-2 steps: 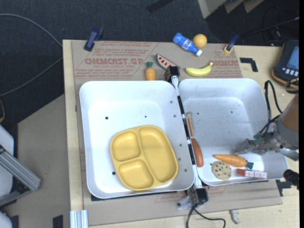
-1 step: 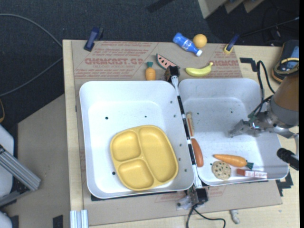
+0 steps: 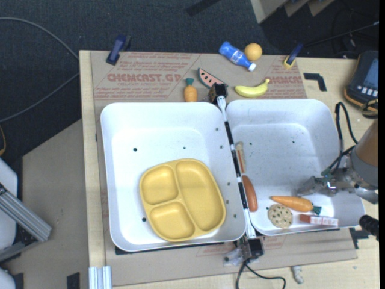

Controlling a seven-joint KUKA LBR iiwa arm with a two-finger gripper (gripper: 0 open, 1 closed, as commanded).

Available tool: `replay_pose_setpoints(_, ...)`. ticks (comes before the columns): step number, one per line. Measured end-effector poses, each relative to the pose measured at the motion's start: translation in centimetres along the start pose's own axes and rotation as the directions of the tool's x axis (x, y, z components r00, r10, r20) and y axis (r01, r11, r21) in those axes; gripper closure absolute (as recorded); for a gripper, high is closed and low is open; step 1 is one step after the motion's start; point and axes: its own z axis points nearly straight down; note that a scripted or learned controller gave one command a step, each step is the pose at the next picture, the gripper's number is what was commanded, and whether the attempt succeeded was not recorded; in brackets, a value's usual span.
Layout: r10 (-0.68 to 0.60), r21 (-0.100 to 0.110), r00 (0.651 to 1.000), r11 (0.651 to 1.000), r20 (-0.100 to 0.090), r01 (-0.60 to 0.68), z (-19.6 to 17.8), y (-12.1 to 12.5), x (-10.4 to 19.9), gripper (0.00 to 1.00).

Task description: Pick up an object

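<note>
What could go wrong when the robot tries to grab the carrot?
The carrot lies close to the cookie and the small red and white tube, so the gripper might bump or grab the wrong one. All three sit near the front wall of the right bin, which could block the gripper. The carrot is rounded and might roll away.

Both white bins [image 3: 120, 161] look like smooth matt plastic, the yellow divided plate [image 3: 180, 198] glossy plastic.

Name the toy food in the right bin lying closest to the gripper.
The carrot: its tip points toward the gripper, while the cookie and hot dog lie farther left.
</note>
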Motion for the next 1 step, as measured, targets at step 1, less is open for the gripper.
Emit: replay_pose_setpoints(1, -0.003, -0.003, 1.000, 1.000, -0.001, 0.003, -0.04, 4.76, 0.15, 0.00)
